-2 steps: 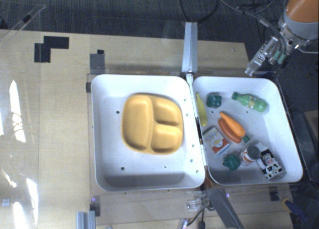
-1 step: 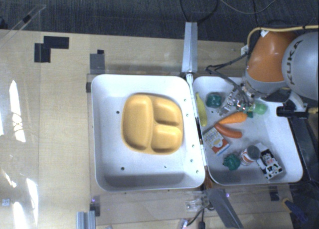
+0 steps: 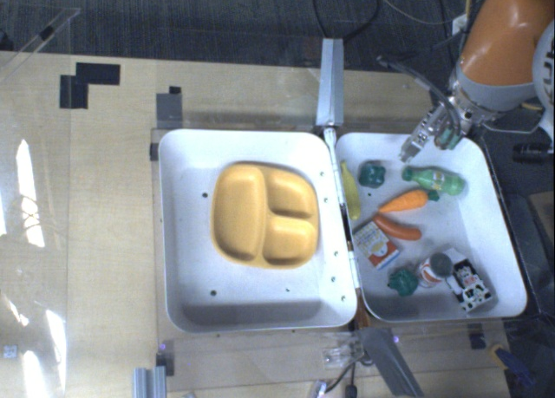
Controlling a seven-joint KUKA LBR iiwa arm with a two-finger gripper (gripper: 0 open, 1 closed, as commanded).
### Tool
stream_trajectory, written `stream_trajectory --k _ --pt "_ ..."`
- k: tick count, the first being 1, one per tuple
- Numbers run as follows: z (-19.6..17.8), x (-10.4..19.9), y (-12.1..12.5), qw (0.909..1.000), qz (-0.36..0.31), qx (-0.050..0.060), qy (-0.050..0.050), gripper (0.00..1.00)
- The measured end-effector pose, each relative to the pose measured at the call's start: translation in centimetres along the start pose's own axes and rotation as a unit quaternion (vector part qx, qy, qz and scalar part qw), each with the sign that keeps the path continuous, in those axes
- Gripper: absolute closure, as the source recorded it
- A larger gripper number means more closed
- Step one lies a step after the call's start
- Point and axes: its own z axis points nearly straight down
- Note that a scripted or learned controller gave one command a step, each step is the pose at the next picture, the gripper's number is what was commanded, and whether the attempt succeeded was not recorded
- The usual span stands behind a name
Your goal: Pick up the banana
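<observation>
Lying along the left wall of the right bin (image 3: 499, 214), the banana (image 3: 349, 190) is pressed close to the divider — an awkward place, because the wall leaves little room for a finger on that side. The claw (image 3: 431, 134) hovers over the far edge of this bin, well apart from the banana, near the green bottle (image 3: 435, 180). I cannot tell its opening.

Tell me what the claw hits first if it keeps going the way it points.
Probably bare bin floor left of the green bottle; the claw points down-left. Depth is unclear. The banana lies further left.
</observation>
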Motion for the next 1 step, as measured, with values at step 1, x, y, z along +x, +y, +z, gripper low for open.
stream_trajectory --k 1 --pt "-5.79 -3.03 -1.03 0.9974 -0.071 0.0 0.0 1.0"
